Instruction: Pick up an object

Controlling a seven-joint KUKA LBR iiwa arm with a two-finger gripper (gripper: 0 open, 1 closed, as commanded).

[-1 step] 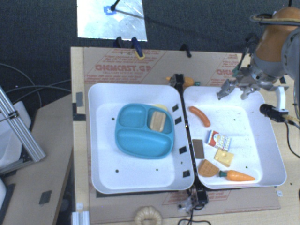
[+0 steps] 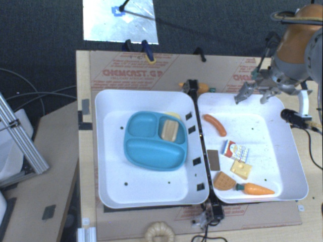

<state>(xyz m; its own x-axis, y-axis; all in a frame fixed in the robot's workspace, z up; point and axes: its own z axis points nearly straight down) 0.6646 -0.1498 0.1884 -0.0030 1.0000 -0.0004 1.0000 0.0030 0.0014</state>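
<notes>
While the gripper (image 2: 253, 95) hangs over the right bin's (image 2: 287, 140) far edge, I see its fingers spread wide, holding nothing. Pickable items lie well apart from it — sausage (image 2: 214, 124), carton (image 2: 235, 150), cheese (image 2: 241, 169), carrot (image 2: 257, 189). Left bin (image 2: 113, 110) holds a blue tray (image 2: 154, 146).

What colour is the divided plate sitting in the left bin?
Light blue; the divided plastic plate shows clearly in the camera view, holding a tan bread-like piece.
</notes>
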